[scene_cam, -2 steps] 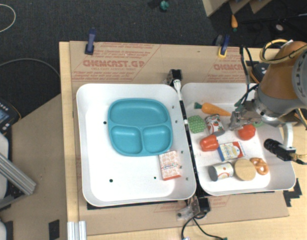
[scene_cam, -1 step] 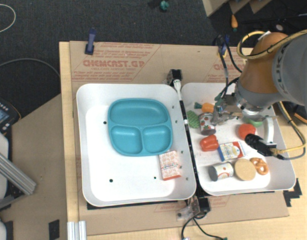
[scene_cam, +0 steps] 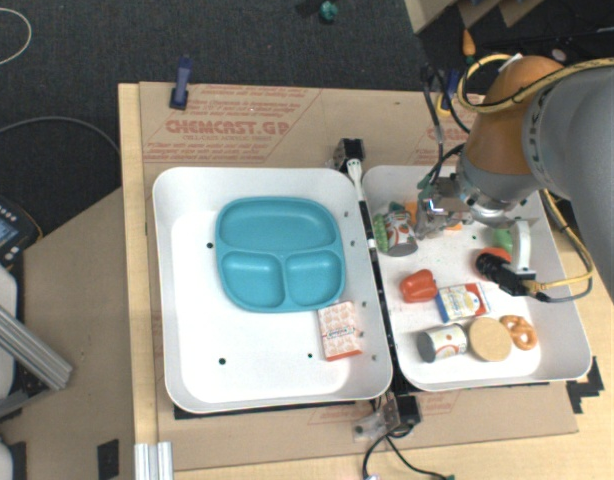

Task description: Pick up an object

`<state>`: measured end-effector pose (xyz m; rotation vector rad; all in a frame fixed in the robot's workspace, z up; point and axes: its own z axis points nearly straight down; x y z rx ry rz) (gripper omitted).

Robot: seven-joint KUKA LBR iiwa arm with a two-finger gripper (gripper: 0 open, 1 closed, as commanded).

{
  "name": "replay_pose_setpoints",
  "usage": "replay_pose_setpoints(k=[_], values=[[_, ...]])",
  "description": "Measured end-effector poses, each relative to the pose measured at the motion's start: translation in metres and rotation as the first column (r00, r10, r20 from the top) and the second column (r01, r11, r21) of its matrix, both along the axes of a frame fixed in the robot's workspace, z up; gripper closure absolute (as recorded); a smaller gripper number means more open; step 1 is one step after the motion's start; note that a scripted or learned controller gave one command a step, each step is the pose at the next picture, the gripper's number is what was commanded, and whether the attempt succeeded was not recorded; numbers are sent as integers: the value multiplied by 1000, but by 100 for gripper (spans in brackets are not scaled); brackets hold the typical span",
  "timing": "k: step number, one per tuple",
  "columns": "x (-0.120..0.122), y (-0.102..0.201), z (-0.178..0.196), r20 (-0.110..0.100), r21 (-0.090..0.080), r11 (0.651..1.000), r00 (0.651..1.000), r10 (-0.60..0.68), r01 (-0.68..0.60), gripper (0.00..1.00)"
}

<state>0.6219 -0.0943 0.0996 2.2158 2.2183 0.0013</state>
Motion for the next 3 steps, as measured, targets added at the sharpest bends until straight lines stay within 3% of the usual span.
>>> replay_pose_setpoints(k=[1, 2, 3], values=[[-37, 0, -15, -9, 3, 1000, 1000, -5, 5, 100], [-39, 1, -15, -8, 5, 1000, 1000, -2, 2, 100], [-67, -6, -15, -10, 5, 1000, 1000, -3, 3, 100]])
